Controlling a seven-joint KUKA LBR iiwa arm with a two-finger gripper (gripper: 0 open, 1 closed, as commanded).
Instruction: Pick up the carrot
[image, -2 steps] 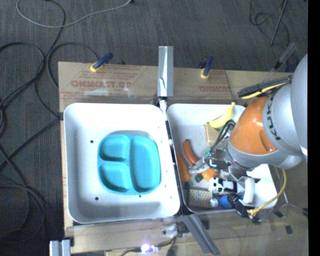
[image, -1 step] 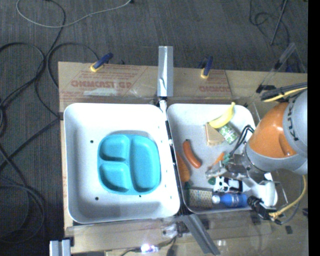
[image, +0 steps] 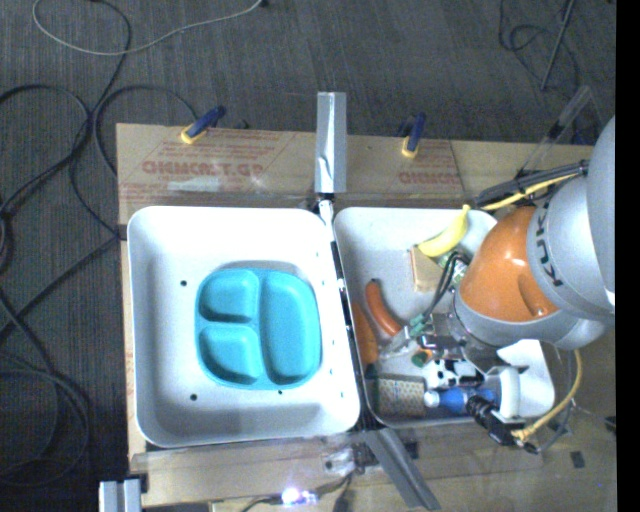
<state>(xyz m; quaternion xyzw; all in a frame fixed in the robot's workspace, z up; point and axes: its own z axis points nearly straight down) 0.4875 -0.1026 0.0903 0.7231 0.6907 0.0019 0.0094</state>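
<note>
The carrot (image: 380, 308), a long orange-red piece, lies at the left side of the right bin (image: 390, 235), slanting toward the dividing wall. A paler orange piece (image: 362, 342) lies right beside it, against that wall. The arm's orange band (image: 505, 275) and grey wrist hang over the middle of the right bin. My gripper (image: 425, 338) sits low just right of the carrot's lower end, close to it. The wrist hides its tip.
A yellow banana (image: 446, 238) and a tan block (image: 424, 268) lie at the back of the right bin. A speckled sponge (image: 400, 395) and a white bottle with a blue cap (image: 478, 398) lie at its front. A blue divided tray (image: 260, 325) sits in the left bin.
</note>
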